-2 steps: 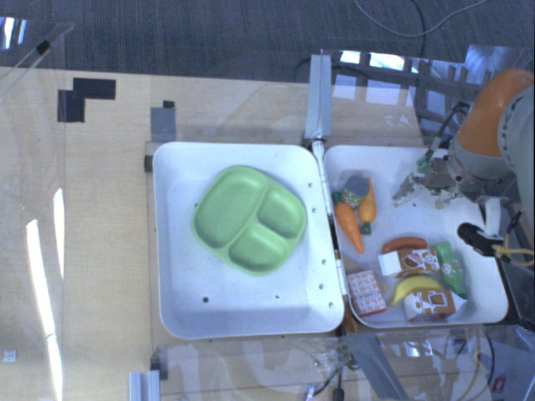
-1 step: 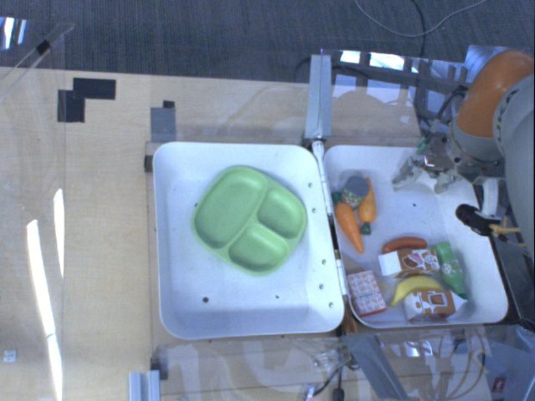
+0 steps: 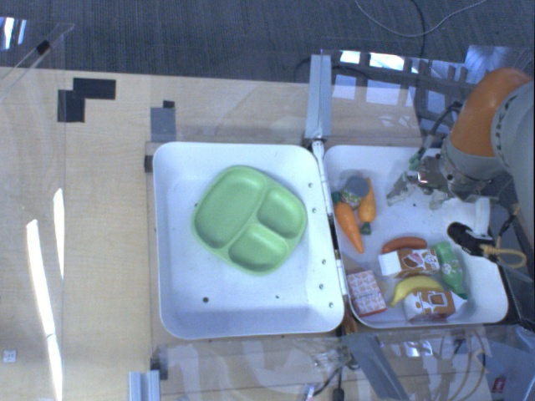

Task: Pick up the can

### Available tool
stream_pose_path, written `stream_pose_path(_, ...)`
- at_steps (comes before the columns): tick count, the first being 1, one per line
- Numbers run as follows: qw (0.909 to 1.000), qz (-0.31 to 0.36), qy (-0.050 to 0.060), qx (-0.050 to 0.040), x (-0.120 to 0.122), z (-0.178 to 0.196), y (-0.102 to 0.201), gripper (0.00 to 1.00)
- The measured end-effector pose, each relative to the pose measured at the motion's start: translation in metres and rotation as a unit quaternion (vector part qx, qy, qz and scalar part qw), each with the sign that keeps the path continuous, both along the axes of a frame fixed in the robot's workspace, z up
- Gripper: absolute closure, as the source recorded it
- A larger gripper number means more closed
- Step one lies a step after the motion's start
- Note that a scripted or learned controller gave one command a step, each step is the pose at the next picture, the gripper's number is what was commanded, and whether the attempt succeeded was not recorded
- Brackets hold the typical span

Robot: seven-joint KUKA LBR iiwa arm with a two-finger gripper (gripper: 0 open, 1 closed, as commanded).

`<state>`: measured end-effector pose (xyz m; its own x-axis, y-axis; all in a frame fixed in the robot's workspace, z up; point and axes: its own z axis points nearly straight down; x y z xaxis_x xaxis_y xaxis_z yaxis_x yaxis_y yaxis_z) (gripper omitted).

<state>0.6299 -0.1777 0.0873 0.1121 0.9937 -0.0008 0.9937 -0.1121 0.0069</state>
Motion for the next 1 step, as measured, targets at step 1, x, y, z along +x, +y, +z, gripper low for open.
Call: stream_pose_path(1,0.9996,0.028,0.001,0.0009,0.0418,0.0014,-0.0178,0.00)
